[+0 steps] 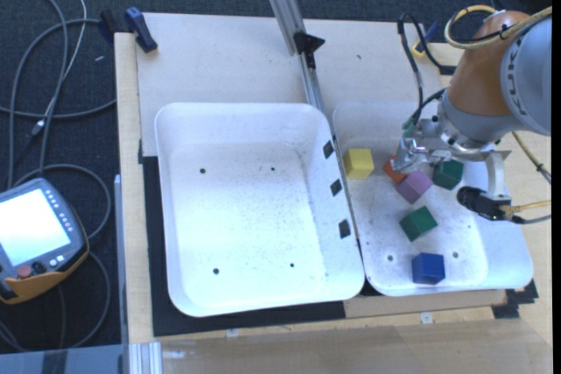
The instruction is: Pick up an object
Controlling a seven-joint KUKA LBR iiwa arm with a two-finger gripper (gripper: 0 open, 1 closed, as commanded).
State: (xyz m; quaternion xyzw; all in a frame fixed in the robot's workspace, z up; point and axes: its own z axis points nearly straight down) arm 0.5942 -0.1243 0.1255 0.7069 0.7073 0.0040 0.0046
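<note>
Arm: the grey arm with its orange band reaches in from the right, wrist down over the right bin.
Fingers: the gripper is low among the blocks; whether the fingers are apart or together cannot be told, and no block is seen between them.
Right bin: holds all the blocks.
Yellow cube: near the bin's left wall, left of the gripper.
Purple block: just below the gripper, beside an orange-red block that is partly hidden.
Dark green block: right of the purple one, under the wrist.
Green cube: lower, toward the bin's middle.
Blue cube: near the front wall.
Left bin: alongside on the counter.
Pendant: off the counter, far left.
</note>
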